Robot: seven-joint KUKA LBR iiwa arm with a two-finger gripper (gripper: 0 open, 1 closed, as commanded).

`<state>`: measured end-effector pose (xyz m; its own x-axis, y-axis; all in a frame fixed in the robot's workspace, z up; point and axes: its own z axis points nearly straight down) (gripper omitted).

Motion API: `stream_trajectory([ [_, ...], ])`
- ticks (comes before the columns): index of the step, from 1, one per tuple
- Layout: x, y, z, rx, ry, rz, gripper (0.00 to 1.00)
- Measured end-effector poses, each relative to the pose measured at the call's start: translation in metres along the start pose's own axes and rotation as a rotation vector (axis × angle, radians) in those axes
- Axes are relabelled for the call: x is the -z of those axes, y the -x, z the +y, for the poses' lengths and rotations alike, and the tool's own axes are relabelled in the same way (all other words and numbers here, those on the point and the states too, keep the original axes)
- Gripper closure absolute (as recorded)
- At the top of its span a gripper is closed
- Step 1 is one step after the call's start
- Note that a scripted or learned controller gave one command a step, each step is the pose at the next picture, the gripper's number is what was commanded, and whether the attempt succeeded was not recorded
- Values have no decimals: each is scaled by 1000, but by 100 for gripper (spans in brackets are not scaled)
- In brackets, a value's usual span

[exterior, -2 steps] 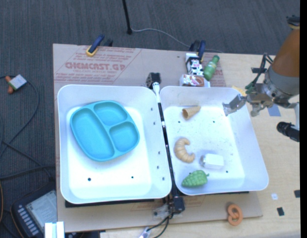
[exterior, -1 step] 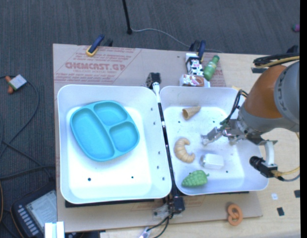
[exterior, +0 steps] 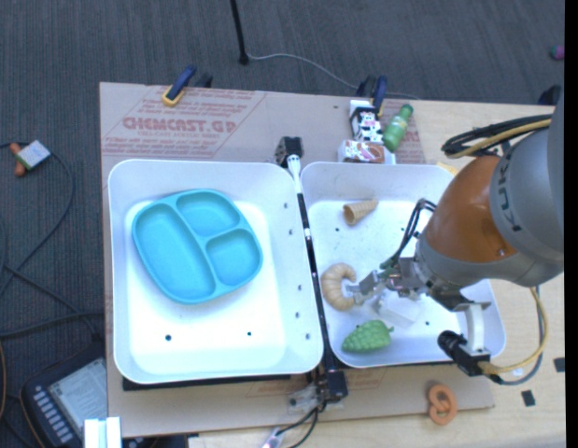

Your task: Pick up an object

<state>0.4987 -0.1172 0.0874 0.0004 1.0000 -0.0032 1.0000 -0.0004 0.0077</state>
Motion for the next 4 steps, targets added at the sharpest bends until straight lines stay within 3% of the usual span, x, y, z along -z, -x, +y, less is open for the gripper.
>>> stream_trajectory([
  [1, 11, 1, 1, -2, 5, -3, 100],
  [2, 54, -14, 17, 1, -7, 3, 100],
  [3, 59, -7, 77, 1, -7, 2, 100],
  [4, 32, -6, 161, 2, -9, 1, 100],
])
